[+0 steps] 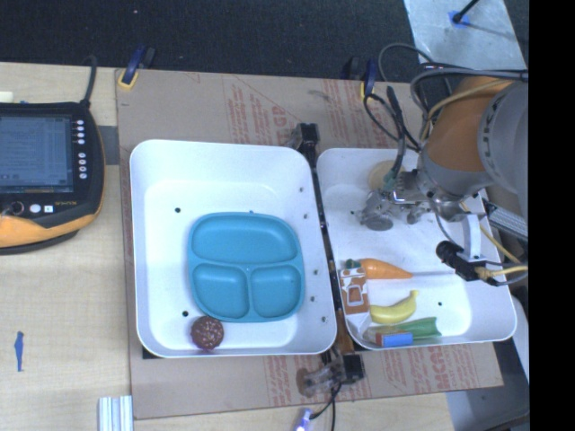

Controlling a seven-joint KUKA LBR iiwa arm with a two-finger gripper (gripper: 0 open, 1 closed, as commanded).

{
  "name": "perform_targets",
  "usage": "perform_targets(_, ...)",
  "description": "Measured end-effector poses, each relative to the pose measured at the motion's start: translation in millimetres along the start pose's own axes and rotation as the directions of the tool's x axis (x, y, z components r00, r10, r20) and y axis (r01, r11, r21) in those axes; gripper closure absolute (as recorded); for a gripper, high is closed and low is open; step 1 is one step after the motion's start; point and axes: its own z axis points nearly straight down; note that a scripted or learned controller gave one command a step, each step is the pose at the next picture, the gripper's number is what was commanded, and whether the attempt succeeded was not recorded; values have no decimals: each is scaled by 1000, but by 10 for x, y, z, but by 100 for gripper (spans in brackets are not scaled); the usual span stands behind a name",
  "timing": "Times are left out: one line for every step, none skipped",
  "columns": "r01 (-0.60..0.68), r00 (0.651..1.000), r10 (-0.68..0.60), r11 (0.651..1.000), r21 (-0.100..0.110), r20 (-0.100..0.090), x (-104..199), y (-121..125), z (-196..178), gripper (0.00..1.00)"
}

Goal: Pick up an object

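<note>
Toys crowd the near end of the right bin (503, 326) — carrot (384, 268), banana (395, 310), green block (415, 329) — probably loose targets, while the pincer (382, 212) hangs low over that bin's far end, well apart from them, its state impossible to tell.

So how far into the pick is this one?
Nothing looks picked yet. The gripper sits low in the right bin, toward its far end, while the carrot, banana and the rest lie apart, near the front. The whole grasp and lift remain.
</note>
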Motion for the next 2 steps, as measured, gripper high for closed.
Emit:
perform_targets(3,1000,-3,1000,1,0,-7,0,-102,100)
perform_targets(3,1000,-3,1000,2,1,-7,-1,-102,0)
